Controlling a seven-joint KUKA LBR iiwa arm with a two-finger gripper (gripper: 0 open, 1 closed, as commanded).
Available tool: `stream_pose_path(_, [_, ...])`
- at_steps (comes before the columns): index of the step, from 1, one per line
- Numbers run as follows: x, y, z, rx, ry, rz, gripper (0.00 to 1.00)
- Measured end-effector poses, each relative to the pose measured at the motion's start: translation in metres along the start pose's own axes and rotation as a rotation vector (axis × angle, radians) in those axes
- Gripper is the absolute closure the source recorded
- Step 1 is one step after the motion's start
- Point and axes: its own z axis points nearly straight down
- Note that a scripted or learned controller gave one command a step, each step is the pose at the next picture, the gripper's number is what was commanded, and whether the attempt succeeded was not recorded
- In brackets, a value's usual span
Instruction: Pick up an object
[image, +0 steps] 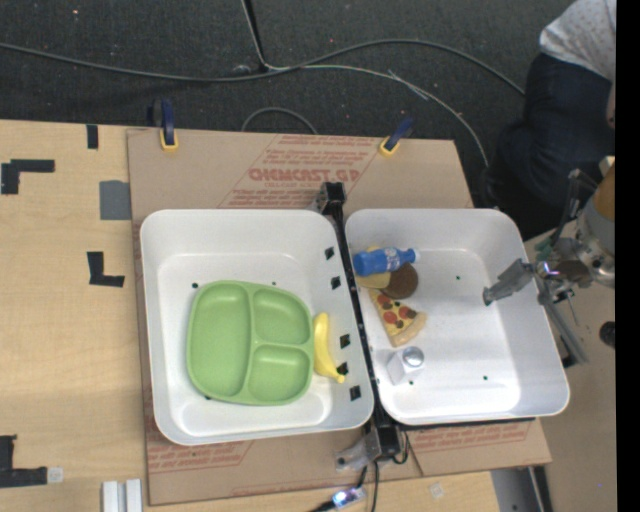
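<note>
The right bin (500, 385) holds a blue bottle (381, 261) lying on its side, a brown round object (403, 282) beside it, a pizza slice (399, 317) and a small grey metallic object (408, 361), all near its left wall. In the left bin (165, 300) lie a green divided plate (250, 342) and a yellow banana (326, 350) at the plate's right edge. My gripper (512, 281) hangs at the right bin's right rim, away from all the objects, with nothing visibly in it.
Both bins rest on a cardboard sheet (300, 165) clamped at the back by two clips. Cables run across the dark floor behind. The right half of the right bin is bare white floor.
</note>
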Motion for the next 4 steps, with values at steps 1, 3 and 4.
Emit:
stream_pose_path(1, [0.001,0.003,-0.007,-0.013,-0.003,-0.005,0.0])
stream_pose_path(3, [0.01,0.0,0.096,-0.01,-0.003,-0.006,0.0])
stream_pose_path(4, [0.01,0.001,0.144,-0.013,-0.005,-0.005,0.0])
